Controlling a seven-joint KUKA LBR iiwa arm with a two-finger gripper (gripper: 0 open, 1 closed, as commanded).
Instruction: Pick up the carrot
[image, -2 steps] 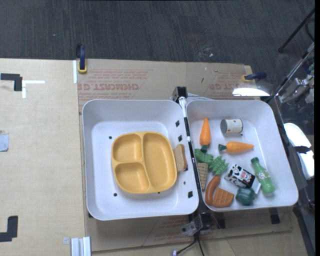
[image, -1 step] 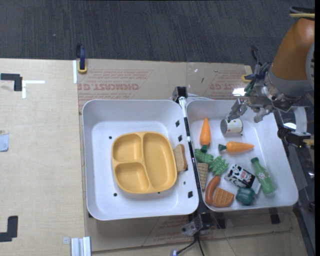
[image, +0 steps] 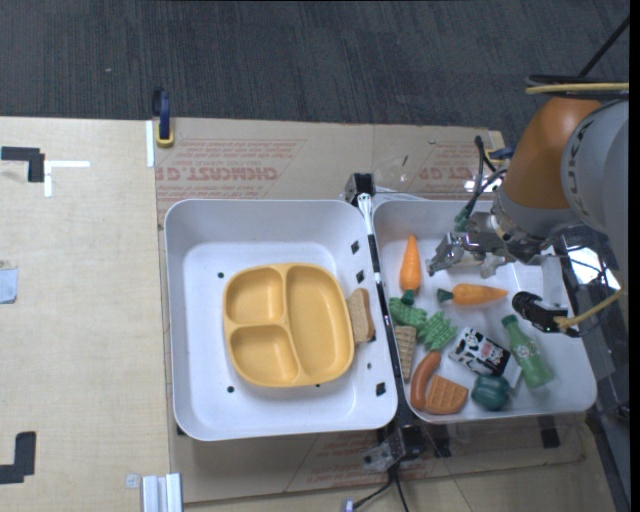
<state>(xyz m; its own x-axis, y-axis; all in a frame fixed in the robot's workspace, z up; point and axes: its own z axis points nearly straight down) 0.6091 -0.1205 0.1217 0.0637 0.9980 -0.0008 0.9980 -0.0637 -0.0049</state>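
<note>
Bare floor surrounds the upright carrot in the right bin. The lying carrot sits just under the end effector, toys crowding below.

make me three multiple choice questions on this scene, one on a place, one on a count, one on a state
1. Where is the yellow plate?
A. left bin
B. right bin
C. on the bench outside the bins

2. How many carrots lie in the right bin?
A. one
B. two
C. four

3. What is the gripper doing?
A. gripping a carrot
B. holding nothing, above the right bin
C. resting on the plate

Answers: 1 A, the plate sits in the left bin. 2 B, one carrot is upright in view, another lies sideways. 3 B, nothing is between its fingers.
</note>
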